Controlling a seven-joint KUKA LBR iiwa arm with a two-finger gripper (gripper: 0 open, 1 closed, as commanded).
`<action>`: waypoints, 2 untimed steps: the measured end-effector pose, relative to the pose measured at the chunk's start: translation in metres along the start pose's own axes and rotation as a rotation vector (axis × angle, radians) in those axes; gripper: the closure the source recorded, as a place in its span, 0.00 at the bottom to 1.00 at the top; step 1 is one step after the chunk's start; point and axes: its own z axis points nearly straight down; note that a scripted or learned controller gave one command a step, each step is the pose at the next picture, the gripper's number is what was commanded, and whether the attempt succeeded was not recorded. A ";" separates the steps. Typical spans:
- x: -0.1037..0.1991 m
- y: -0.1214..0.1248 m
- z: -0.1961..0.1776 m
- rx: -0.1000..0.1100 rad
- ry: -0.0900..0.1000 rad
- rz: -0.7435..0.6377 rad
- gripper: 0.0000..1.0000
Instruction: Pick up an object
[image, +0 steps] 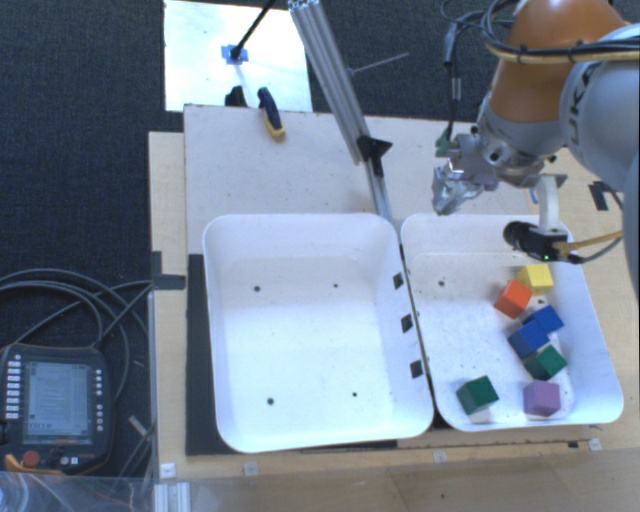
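claw (447, 196): grip state cannot tell | orange cube (514, 298): below-right of claw, likely light, rigid | grasp: opposite flat faces

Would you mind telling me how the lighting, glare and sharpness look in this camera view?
In the camera view, light is even; the left white plastic bin is bright with its surface detail washed out, and a bright overexposed patch sits at top. The coloured blocks, such as the orange cube, read clearly, though edges are slightly soft. The grey two-finger gripper looks blurred.
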 end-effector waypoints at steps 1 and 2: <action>0.054 0.007 0.015 0.001 0.000 0.001 1.00; 0.110 0.008 0.008 -0.001 0.000 0.000 1.00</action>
